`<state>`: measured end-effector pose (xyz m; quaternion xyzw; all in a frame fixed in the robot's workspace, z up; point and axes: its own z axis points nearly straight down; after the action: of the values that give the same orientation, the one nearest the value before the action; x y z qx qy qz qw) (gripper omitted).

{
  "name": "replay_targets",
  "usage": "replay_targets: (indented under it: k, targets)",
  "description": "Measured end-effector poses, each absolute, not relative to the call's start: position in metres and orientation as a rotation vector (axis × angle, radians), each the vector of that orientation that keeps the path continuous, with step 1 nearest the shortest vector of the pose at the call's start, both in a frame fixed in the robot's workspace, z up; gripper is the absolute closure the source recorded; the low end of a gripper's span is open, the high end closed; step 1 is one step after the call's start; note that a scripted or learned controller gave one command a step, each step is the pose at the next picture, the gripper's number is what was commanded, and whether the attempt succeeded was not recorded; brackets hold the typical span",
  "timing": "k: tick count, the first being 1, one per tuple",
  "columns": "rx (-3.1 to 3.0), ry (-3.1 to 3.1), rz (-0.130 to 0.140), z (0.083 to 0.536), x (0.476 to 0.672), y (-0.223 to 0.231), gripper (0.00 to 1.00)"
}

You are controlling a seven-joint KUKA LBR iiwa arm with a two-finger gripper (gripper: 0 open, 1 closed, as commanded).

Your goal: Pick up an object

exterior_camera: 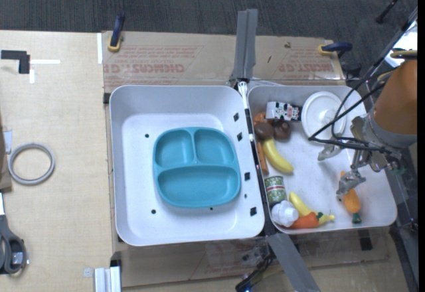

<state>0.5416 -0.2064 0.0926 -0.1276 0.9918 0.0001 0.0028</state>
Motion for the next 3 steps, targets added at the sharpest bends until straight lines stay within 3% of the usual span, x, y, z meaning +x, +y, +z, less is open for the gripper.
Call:
replay_targets:
  k: [1,2,3]
  targets:
    - [-0.395,3.105,0.000,0.103,0.543,-0.206,1.00]
    - [-0.396,3.105,0.000,0.103,0.543,-0.206,0.00]
    - [-0.344,3.120,0.002,0.092,0.504,-0.221,0.00]
